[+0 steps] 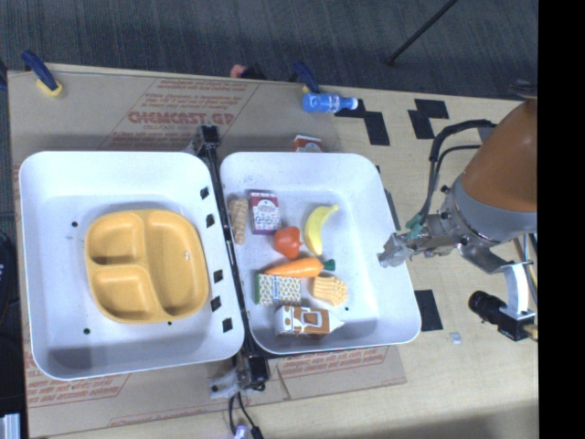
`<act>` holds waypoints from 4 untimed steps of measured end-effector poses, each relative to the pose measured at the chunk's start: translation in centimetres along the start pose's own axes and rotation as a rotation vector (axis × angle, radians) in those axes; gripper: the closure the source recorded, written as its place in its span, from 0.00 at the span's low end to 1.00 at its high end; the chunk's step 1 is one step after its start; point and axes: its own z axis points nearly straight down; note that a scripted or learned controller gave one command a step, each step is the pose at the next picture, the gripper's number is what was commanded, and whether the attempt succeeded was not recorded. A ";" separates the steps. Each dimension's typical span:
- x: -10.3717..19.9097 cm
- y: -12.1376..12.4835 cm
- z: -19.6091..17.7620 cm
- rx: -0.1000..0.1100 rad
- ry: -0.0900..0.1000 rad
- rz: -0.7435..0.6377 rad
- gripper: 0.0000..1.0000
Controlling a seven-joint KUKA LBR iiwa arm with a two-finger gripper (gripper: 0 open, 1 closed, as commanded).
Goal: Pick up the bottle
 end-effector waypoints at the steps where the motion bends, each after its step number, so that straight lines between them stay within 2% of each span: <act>1: 5.7 0.4 -1.5 -0.001 -0.001 0.130 1.00; 2: 0.7 0.0 0.6 0.001 0.000 0.253 1.00; 3: 0.6 0.0 0.9 -0.001 -0.001 0.455 1.00; 4: 1.1 0.1 0.8 0.000 0.001 0.429 1.00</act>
